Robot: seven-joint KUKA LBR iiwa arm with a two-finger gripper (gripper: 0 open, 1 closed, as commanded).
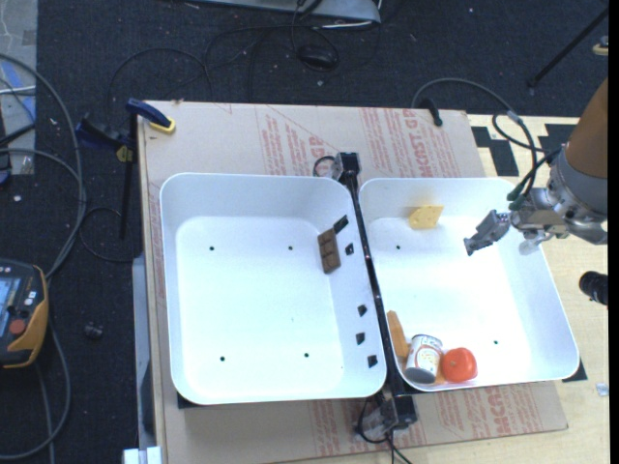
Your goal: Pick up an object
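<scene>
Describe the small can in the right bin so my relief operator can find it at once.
Start at the right bin, the one the arm reaches over, and go to its near corner beside the divider between the bins. The can lies there on its side, white with a red-marked label. It sits between a thin orange stick and a round red-orange ball, and is the only cylinder among them.

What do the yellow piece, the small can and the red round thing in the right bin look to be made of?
Yellow piece: looks like foam or sponge, matte, with an uneven outline; cannot be sure. Small can: probably metal, with a pale shiny rim and a printed label. Red round thing: likely smooth plastic, like a toy tomato, with a slight gloss. All lie in the right bin, which looks like white moulded plastic.
</scene>
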